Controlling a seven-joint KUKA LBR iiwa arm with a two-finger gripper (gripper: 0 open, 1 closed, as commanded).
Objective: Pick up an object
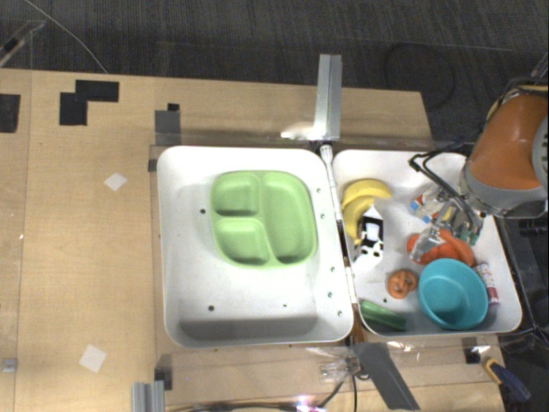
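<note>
Plastic, smooth and matte, makes up most of what lies here: two shallow white bins with rounded corners sit side by side on a pale wooden bench (77, 256). The left bin (184, 316) holds a lime-green divided tray (262, 217), a soft-cornered square with three moulded compartments. In the right bin (513, 312), a curved yellow banana (363, 196) lies at 10 o'clock, with a small black-and-white cow-like toy (371, 235) touching its lower end. A round teal bowl (453, 293), glossy and deep, sits at 5 o'clock; a small orange knobbly ball (401, 283) rests just beside it at its 9 o'clock. A dark green elongated piece (383, 315) lies along the bin's near edge at 7 o'clock. The gripper (448, 221) hangs at 3 o'clock over a flat orange object (446, 247); whether it is released or clenched cannot be told amid the cables.
</note>
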